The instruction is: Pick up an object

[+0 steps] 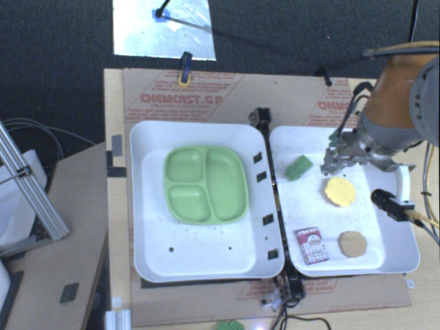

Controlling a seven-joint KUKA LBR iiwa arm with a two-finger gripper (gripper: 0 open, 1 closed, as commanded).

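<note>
Jaws (335,162) state can't be told; they hover in right bin (392,249). Yellow disc (341,192) lies just below them, green block (298,167) to their left.

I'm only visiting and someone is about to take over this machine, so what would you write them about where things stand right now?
Hand: low in the right bin, just above the yellow disc; nothing seen held.
Right bin: green block left of the hand, red-and-white box near the front, tan round piece beside it.
Left bin: green divided plate.
Done: nothing lifted.
Left: grasp one object and raise it.
</note>
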